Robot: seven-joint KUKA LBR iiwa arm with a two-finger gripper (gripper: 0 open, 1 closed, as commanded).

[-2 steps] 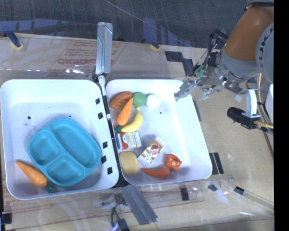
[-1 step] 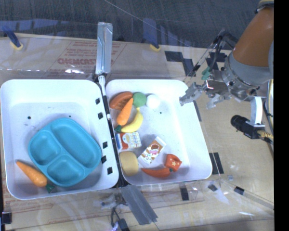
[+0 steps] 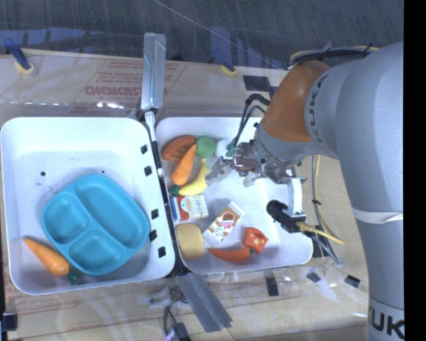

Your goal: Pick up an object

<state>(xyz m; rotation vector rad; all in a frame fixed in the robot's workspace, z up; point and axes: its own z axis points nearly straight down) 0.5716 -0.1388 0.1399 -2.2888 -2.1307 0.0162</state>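
Your surface [image 3: 78,84] carries two white bins. The gripper [image 3: 224,166] hangs in the right bin [image 3: 284,251], beside the banana [image 3: 193,185]. You cannot tell its opening or hold.

Heaped in the right bin's [image 3: 287,254] left half: carrot [image 3: 185,165] slanted over a hot dog [image 3: 177,148], beside a banana [image 3: 193,185] and green ball [image 3: 206,146]; nearer the front, small cartons [image 3: 224,224], red pepper [image 3: 255,239], chili [image 3: 229,254].

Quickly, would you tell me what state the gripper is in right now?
Gripper: over the right bin, beside the banana; open or closed cannot be told.
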